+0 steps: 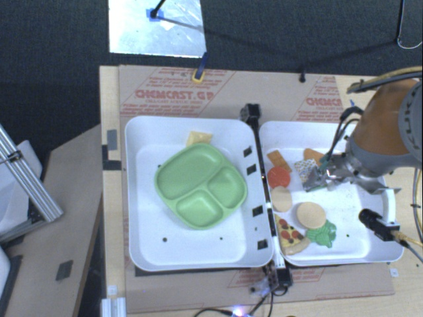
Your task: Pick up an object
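Dark carpet surrounds a pale wooden counter (73,177) topped with printed cardboard, which carries two shallow white bins side by side.

Landmark: the right white bin (344,253), holding the toy food.

- Grey arm with orange band (386,127) comes in over the bin's right rim. Its claw (322,177) sits low over the bin's upper middle. Fingers too small and blurred to read; cannot tell whether wide, narrow, or holding.
- Nearest thing: a small grey speckled block (305,170), just beside the claw on the side toward the bin's left wall, possibly touching it. Squat, no clear long axis. Judged the likeliest target.
- Orange-brown bread-like piece (312,154) lies just past the block, toward the bin's far wall.
- Along the left wall, far to near: orange cracker stick (277,158), long axis slanting toward the near-right; red tomato (279,176); pale oval piece (282,199); pizza slice (293,236), tip pointing toward the near-left corner.
- Round tan bun (310,214) and green lettuce-like piece (323,233) lie on the near side of the claw.

Left white bin (142,177) holds a green divided plastic plate (200,185) and a small yellow piece (198,138).

Judgement: the move turns on a short shift toward the left wall, onto the speckled block.
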Tool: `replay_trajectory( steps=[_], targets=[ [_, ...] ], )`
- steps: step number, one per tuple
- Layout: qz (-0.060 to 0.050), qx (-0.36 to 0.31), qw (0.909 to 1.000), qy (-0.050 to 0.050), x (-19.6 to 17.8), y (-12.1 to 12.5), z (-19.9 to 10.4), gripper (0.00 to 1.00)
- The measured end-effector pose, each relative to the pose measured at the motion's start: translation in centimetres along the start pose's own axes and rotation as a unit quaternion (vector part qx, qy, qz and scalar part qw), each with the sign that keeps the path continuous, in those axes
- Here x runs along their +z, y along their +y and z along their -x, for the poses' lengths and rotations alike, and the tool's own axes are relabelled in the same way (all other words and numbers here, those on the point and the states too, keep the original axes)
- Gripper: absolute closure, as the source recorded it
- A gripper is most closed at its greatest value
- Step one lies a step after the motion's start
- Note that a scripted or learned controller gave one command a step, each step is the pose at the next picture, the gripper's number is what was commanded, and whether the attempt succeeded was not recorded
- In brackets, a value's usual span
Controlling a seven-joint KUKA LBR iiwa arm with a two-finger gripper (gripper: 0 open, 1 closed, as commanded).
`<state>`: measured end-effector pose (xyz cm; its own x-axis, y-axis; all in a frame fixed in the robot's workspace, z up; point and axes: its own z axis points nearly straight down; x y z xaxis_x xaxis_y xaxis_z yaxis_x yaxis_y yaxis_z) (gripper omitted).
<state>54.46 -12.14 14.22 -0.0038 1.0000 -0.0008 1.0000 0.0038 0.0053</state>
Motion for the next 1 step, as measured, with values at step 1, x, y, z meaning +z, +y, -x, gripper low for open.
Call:
replay_trajectory(
  steps=[1],
  targets=[
    [0.001,-0.001,1.0,0.0,-6.39,0.01,-0.25,1.0]
  ],
)
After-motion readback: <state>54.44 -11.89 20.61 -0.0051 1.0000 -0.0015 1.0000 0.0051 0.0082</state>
